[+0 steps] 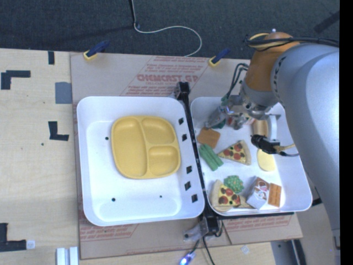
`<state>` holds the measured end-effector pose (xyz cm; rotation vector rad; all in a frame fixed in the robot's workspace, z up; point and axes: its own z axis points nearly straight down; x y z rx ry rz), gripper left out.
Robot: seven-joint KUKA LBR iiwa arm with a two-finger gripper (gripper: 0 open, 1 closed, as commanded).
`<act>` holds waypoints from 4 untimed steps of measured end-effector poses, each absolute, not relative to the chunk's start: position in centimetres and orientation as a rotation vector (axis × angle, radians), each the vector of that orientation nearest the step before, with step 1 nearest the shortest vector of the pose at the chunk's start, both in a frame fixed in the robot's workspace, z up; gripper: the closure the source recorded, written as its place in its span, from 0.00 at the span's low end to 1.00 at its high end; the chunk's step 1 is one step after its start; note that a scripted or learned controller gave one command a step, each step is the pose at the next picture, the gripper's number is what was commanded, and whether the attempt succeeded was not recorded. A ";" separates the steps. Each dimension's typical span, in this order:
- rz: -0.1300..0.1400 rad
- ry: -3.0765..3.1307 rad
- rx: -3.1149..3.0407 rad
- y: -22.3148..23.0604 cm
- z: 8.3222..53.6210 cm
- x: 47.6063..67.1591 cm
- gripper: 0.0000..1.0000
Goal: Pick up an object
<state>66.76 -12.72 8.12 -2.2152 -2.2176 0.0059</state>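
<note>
1. Right, the gripper (217, 120) is down at the upper left of the right bin (302, 187), just above the brown block (208, 137), the nearest piece to it.
2. The brown block lies flat against the bin's left wall, turned corner-on to the walls. It looks close to square, so I can't call a long axis.
3. Just below it the green beans (210, 157) run from upper left to lower right. Beside them the pizza slice (236, 152) points its tip left, crust to the right.
4. The gripper's end is a blur of metal and shadow. Whether it is grasping anything or touching the block, I cannot tell.
5. The broad grey arm (317, 109) is cut off by the right edge and covers the bin's right rim. A tan piece (260, 127) and a pale yellow piece (266, 161) peek out beside it, too unclear to name.
6. The arm comes in from the right, the orange band (260, 70) above the wrist, which slants down and left into the bin.
7. Over in the left bin (91, 164), a yellow divided plate (145, 147) lies flat, well apart from the gripper.
</note>
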 end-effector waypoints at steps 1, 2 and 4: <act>-0.002 -2.226 -2.225 -16.0 19.2 67.0 0.00; -0.011 -2.234 -2.228 -13.6 12.1 67.3 0.00; -0.007 -2.239 -2.226 -13.5 12.7 67.4 0.00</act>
